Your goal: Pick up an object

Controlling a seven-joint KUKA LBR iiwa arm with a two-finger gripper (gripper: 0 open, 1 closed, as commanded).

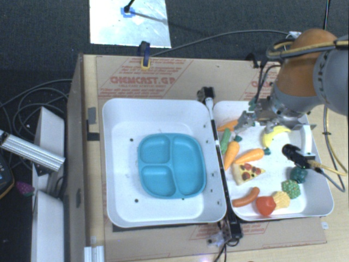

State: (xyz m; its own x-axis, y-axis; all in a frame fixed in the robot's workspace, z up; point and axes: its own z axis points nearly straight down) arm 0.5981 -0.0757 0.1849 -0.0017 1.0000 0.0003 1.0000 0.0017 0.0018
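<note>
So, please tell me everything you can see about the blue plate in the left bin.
The blue plate is light blue and looks like smooth plastic. It is roughly square with rounded corners and has three compartments: two in its left half, one above the other, and one long one down its right half. All three hold nothing. It lies flat, right side up and slightly turned, near the middle of the left bin, resting on the bin's floor. Nothing else touches it.

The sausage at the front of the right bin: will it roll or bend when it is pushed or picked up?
The sausage looks like smooth moulded plastic, so probably stiff, light and somewhat slippery. Its rounded, slightly curved body may roll or pivot if pushed sideways. The tomato lies close beside it and could be nudged.
</note>
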